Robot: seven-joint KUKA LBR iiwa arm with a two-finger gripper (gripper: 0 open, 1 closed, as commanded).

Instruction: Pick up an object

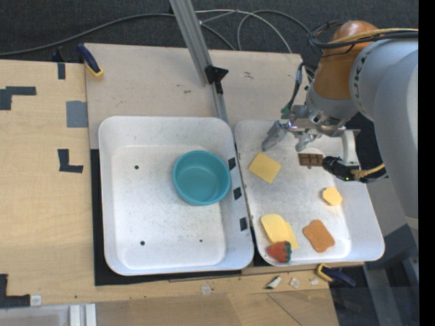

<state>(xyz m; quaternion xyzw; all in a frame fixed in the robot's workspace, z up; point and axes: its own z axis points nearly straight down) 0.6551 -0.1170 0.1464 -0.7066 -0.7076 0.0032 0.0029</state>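
— Gripper [289, 136] first: where is it?

— Mine hangs over the far end of the right bin [360, 250], just behind the yellow square block [264, 167]. Both fingers show, splayed apart, one grey finger [274, 138] angling toward the bin divider. Between them I see only white bin floor, so I am gripping none of the objects.

— What lies in reach?

— The yellow square sits nearest, just in front of that finger; touching or apart, I cannot tell. A small brown piece [310, 159] lies beside my other finger. Nearer the front are a small yellow lump [332, 196], an orange slab [318, 236], a pale yellow block [277, 228] and a red item with a green tip [279, 252] pressed against it.

— And what is hard to read?

— My own wrist and the orange band [343, 60] cover the bin's far right corner. The red item is too small to name. The left bin [122, 131] holds a teal bowl [200, 176].
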